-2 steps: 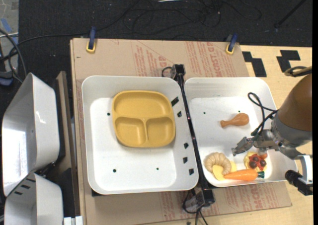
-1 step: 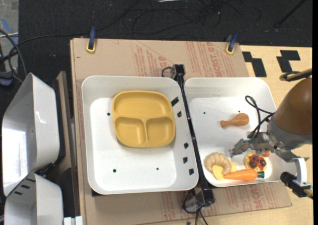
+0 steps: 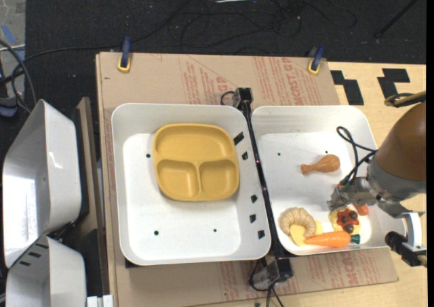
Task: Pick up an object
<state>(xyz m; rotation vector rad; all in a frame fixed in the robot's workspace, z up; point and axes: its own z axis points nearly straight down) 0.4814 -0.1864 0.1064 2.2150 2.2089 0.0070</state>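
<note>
A: Claw sits low in the right bin, near its front right corner, metal fingers pointing in from the right. Whether it is released or clenched I cannot tell; the tips blur into the clutter below.

B: Anything in it?

A: Nothing visibly between the fingers. Directly under the tip lies a small cluster of dark red grapes on something yellow. Just beside, toward the front wall: a toy carrot, and left of it a pale croissant touching a yellow wedge. A toy drumstick lies apart, mid-bin.

B: Progress, then?

A: I'd judge it at the approach or grasp stage. No object is lifted; all rest on the bin floor. Closing and lifting remain.

B: Arm pose?

A: Wrist hangs over the bin's right wall, orange band uppermost, tilted down and leftward. The left bin bears a yellow divided tray, well apart.
</note>
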